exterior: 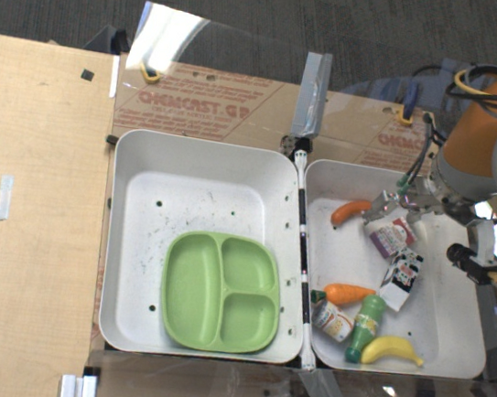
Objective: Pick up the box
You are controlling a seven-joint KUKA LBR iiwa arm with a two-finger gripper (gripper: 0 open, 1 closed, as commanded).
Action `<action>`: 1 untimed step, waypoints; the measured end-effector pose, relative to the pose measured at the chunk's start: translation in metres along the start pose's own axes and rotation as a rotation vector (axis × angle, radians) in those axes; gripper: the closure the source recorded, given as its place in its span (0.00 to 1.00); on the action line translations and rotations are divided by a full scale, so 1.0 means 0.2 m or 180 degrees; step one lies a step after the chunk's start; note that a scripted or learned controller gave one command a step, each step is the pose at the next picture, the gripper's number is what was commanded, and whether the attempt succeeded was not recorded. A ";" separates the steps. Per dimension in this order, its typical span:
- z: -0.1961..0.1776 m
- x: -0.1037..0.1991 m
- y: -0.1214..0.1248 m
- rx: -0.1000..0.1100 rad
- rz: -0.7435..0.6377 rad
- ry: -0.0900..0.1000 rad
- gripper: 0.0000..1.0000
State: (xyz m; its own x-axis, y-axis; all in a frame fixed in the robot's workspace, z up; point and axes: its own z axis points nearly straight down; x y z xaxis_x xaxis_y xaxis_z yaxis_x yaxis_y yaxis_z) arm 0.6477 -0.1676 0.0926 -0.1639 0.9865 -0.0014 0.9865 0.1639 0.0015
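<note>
We see the small carton box [402, 282] just above the green bottle [365, 325]; it looks light, stiff, best pinched across its narrow sides. Whether the gripper [403, 203] is closed, we cannot tell.

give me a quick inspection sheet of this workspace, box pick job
surface: two white bins side by side, left bin, right bin
job's things: small box lying in the right bin, not held
clutter: green divided plate in left bin; packet, two carrots, green bottle, banana in right bin
grippers: end effector low over the right bin's far side, near the packet
cables: yellow and black cables on the arm
surroundings: wooden bench, cardboard sheet
</note>
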 end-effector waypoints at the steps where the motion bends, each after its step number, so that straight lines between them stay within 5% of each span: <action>1: 0.00 0.09 -0.32 0.0004 -0.0111 0.0003 0.00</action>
State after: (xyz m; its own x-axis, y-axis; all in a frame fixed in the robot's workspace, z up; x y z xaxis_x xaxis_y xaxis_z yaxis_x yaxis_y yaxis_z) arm 0.5822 -0.1607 0.0920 -0.1981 0.9802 -0.0004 0.9802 0.1981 0.0003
